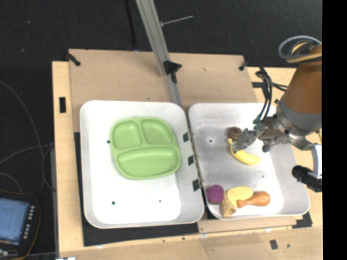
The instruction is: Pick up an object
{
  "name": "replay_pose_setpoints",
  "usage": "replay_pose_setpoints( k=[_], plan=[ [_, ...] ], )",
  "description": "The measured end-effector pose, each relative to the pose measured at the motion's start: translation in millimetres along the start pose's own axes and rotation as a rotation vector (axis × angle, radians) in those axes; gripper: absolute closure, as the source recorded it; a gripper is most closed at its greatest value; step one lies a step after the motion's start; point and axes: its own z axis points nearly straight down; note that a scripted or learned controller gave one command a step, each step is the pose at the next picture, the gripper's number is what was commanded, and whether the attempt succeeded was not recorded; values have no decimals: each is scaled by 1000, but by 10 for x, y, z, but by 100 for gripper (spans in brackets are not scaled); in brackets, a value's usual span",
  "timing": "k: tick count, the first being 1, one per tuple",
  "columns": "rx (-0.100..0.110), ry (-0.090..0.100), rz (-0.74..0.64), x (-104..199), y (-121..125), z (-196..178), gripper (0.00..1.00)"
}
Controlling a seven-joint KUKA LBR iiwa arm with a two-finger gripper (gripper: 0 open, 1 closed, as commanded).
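Purple ball (215,193) sits safe; your gripper (246,140), jaw state I cannot tell, could nudge the banana (245,156) away sideways.

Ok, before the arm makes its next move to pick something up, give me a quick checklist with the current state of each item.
1. Pincer over the right white bin: ok.
2. A target close by: ok, the yellow banana-shaped toy lies just below the pincer.
3. Something already held: cannot tell, the fingertips are too small to read.
4. Target free of neighbours: not ok, a small brown round object sits right at the banana's upper end.
5. Other items apart from the target: ok, the purple ball and the yellow and orange toys are bunched at the bin's front edge.
6. Green divided plate out of the way: ok, in the left bin.
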Motion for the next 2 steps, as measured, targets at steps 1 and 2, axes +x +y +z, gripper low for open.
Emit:
replay_pose_setpoints(
  k=[1, 2],
  plan=[
    [-1, 0, 1, -3, 0, -1, 0],
    [5, -1, 3, -78, -78, 491, 0]
  ],
)
